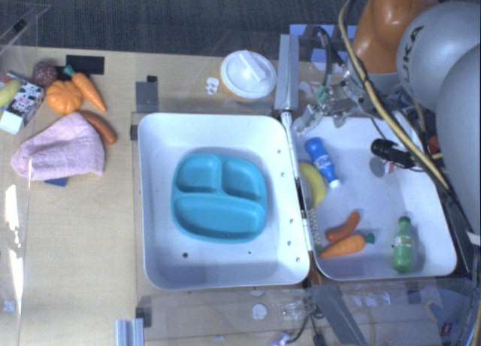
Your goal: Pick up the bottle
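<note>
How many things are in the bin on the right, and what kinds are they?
Bottles: 2, the blue bottle and the green bottle
Banana: 1
Carrot: 1
Sausage: 1
Total: 5

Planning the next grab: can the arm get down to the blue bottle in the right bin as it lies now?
Probably yes. The blue bottle lies in the open near the right bin's left wall, with a banana close beside its lower end. Nothing lies on top of it, though that wall and the banana may crowd the fingers.
</note>
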You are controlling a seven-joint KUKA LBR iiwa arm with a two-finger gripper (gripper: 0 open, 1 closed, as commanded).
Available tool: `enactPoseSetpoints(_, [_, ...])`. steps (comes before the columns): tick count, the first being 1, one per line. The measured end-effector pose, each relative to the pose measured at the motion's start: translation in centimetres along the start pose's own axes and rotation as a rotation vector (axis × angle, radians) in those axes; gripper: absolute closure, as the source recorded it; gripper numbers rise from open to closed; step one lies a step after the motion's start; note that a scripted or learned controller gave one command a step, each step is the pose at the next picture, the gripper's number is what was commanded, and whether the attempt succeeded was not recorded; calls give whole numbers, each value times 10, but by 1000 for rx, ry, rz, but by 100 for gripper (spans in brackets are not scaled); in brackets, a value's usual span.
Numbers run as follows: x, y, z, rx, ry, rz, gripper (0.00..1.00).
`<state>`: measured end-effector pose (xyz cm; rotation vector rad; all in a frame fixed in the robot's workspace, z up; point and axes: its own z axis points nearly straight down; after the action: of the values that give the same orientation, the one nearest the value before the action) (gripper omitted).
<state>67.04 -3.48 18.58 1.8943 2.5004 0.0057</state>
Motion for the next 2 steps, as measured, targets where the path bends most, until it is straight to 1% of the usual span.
enactPoseSetpoints(1, [-49,-29,90,0,0,-252,0])
enactPoseSetpoints(2, [-49,-26,80,-5,-2,-255,100])
